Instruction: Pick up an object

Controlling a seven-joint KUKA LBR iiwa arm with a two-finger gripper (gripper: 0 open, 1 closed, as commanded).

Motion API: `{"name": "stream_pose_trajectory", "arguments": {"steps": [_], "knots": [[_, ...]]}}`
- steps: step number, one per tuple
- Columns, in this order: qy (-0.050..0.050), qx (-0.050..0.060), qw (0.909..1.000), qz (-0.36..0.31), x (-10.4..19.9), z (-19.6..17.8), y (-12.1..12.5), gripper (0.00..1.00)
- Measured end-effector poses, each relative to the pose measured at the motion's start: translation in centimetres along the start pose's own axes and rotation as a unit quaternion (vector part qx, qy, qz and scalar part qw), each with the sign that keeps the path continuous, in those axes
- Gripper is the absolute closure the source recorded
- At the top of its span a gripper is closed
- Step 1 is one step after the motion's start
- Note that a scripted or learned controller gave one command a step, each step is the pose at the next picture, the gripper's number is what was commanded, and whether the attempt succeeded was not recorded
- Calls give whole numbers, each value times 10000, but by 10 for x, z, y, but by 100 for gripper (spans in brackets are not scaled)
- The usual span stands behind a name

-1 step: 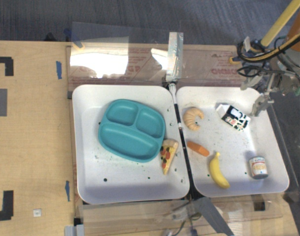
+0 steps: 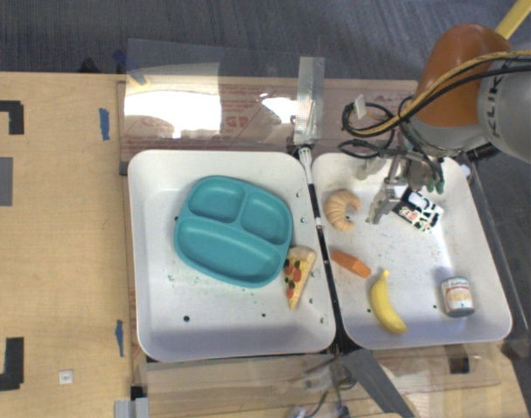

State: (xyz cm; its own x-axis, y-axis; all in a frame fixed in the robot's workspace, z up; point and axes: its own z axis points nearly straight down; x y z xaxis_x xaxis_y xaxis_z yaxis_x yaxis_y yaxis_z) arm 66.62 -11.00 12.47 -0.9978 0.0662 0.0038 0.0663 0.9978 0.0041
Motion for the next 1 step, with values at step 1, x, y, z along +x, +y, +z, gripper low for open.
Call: {"name": "stream_pose_trajectory", "arguments": {"steps": [1], "knots": [[-68,27,9944,-1057,55,36,-20,0]]}}
